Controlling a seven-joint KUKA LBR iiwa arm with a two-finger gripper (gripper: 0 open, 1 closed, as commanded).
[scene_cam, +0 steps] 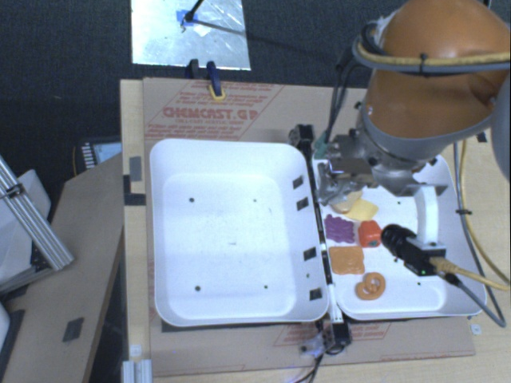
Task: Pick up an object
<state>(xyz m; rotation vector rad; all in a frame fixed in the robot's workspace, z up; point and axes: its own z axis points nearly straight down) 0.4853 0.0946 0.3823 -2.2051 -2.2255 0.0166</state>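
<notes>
Arm is down over the right bin (455, 298), gripper (342, 183) low at that bin's far-left corner, right by the divider with the left bin (223, 238). Can't tell from here whether it has anything or how it's set; the wrist housing blocks it.

Candidates all sit along the right bin's left side:
- pale yellow piece (359, 208), just under the gripper, closest target. Looks like a thin, flat wedge, probably light foam or plastic. Lies low, so the grab needs to go nearly to the bin floor and pinch across the narrow width.
- purple block (339, 230), bumpy top, next to the divider. Wall limits approach on that side.
- orange-red cube (369, 233), small and chunky. My pick for easiest: stiff-looking, parallel faces, squeeze across opposite sides.
- flat orange piece (347, 260), toast-like slab. Thin, likely slips out of a top-down pinch.
- pretzel (370, 286) near the front edge, ring-shaped; grip one loop.

All look light, toy-grade and not fragile. Main risk is crowding: purple, cube and yellow nearly touch, so closing may nudge neighbours.
</notes>
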